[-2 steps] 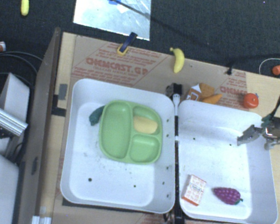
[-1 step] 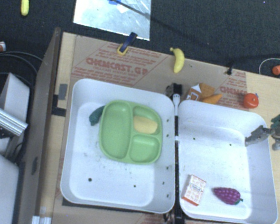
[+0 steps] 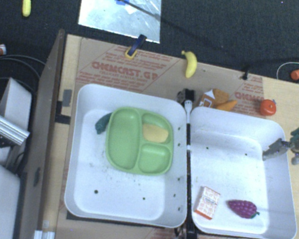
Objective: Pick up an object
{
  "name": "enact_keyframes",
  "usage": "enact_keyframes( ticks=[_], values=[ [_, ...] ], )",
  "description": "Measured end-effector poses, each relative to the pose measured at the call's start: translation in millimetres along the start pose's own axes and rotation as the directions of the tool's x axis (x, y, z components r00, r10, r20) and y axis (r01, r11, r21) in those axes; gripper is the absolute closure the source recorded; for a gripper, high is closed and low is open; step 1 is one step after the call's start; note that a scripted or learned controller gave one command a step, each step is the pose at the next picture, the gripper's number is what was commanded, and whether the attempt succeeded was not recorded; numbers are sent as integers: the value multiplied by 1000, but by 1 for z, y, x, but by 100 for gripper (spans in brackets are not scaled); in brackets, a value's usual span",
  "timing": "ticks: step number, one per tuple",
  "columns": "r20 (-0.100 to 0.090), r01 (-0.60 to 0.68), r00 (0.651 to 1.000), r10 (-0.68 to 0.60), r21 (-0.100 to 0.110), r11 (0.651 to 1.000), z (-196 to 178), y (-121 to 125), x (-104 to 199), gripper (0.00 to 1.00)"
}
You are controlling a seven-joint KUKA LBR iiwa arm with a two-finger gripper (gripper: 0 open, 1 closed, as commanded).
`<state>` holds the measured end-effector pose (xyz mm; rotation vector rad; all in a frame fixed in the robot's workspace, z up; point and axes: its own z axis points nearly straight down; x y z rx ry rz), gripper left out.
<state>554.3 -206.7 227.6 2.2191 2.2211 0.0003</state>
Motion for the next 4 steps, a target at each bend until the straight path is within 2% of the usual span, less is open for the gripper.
enact_keyframes(
  ticks=[1, 3, 4],
  values=[
    [-1, 0, 1000, 0, -1, 1000, -14, -14, 1, 0],
    [-1, 0, 1000, 0, -1, 1000, -12, -19, 1, 0],
    [0, 0, 1000, 0, 0, 1000, 1, -25, 0, 0]
  ],
)
